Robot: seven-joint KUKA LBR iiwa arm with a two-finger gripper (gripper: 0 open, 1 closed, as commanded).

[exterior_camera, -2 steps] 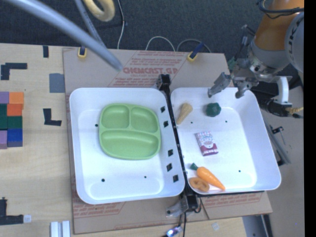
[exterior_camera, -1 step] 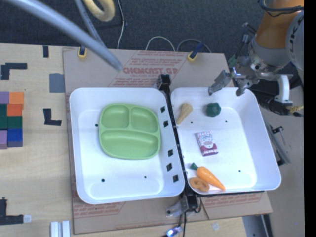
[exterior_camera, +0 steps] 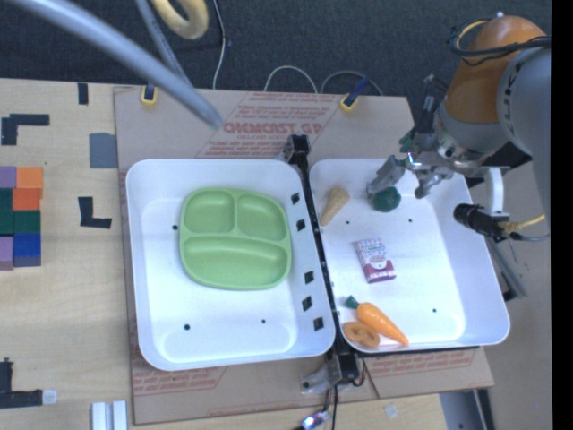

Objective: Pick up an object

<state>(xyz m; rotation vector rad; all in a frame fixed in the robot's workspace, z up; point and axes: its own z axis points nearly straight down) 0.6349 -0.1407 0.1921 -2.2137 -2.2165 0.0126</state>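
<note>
My gripper [exterior_camera: 400,187] hangs over the far part of the right bin [exterior_camera: 466,267], with its fingers spread open. A small dark green round object [exterior_camera: 387,200] lies on the bin floor just below the left fingertip [exterior_camera: 377,186]. It is beside that finger, not between the two. A tan cone-shaped piece [exterior_camera: 334,202] lies to its left near the divider. A small red and white packet [exterior_camera: 374,260] sits mid-bin. An orange carrot [exterior_camera: 381,322] and an orange slice [exterior_camera: 361,334] lie at the near left corner.
The left bin [exterior_camera: 152,267] holds a light green divided plate [exterior_camera: 236,238]. A black divider rail [exterior_camera: 309,240] runs between the bins. Coloured blocks [exterior_camera: 21,218] stand on the bench at the far left. A grey pole [exterior_camera: 107,38] crosses the top left.
</note>
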